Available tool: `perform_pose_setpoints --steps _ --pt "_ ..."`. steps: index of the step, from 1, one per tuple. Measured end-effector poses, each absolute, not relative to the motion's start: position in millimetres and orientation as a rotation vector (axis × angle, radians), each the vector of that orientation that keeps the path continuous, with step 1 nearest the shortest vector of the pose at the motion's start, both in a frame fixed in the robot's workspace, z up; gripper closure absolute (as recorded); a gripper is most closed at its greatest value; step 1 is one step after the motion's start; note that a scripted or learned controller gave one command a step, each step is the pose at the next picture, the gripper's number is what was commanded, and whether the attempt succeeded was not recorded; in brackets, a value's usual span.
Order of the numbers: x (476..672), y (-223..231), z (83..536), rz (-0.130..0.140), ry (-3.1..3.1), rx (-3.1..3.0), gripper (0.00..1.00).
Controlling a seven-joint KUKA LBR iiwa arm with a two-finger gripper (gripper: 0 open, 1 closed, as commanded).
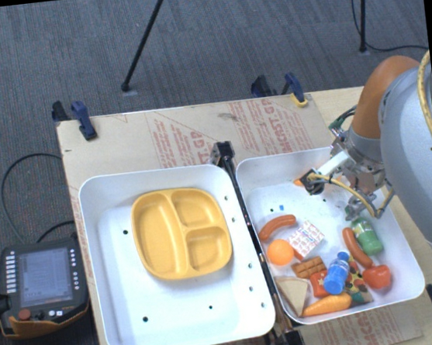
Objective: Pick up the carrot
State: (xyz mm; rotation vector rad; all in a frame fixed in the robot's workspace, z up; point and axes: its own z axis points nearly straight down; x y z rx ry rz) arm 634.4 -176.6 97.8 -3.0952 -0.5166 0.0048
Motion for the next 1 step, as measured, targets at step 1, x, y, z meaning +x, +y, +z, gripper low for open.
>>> perform_pose_setpoints --steps 1 --pt "587.8 -191.4 95.8 -0.026 -1.135 -2.913 0.00"
